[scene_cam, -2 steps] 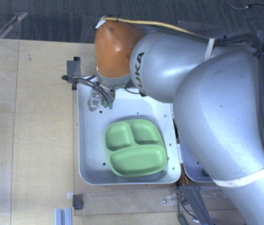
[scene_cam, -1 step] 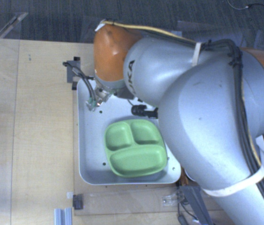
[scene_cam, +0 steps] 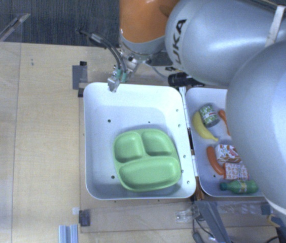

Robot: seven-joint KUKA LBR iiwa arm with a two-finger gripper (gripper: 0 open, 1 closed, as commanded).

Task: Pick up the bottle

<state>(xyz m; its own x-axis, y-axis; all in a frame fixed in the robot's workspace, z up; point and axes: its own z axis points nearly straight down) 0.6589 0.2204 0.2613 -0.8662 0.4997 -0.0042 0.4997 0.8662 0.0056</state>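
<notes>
The bottle (scene_cam: 240, 187) is small and green with a yellowish label. It lies on its side at the near edge of the right bin (scene_cam: 200, 184). My gripper (scene_cam: 114, 81) hangs over the far left corner of the left bin (scene_cam: 97, 135), well away from the bottle. It is small and partly lost against the wrist and cables. The grey arm with its orange band covers the upper right of the view and hides the right bin's right side.
A green divided plate (scene_cam: 145, 159) lies in the left bin's near half. The right bin also holds a banana (scene_cam: 203, 126), a small can (scene_cam: 210, 115), an orange sausage-like piece (scene_cam: 214, 160) and two printed packets (scene_cam: 230, 154) just beyond the bottle.
</notes>
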